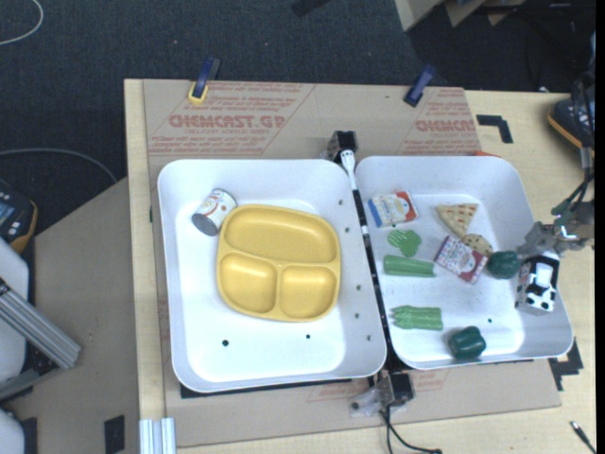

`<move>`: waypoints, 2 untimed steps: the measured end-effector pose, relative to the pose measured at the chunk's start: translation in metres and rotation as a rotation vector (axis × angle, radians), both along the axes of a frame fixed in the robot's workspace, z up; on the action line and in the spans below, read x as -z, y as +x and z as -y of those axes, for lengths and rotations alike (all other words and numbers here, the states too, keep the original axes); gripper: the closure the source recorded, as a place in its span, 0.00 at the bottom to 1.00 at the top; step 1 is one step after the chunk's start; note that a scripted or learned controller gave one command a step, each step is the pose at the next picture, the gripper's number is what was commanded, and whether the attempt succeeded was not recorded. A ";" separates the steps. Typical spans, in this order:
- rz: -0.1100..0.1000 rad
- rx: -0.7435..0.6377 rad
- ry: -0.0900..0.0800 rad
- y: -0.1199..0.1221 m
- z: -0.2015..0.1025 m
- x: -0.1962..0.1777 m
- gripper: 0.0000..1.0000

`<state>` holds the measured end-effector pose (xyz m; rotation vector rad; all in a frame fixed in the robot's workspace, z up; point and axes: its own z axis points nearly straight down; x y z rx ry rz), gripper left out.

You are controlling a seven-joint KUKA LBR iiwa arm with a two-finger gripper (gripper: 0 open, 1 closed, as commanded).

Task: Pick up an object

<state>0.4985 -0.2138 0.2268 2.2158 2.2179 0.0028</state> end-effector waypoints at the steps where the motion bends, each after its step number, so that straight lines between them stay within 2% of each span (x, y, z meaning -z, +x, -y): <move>1: -0.007 -0.005 0.007 0.009 -0.053 0.011 1.00; 2: -0.003 -0.007 0.005 0.022 -0.113 0.001 1.00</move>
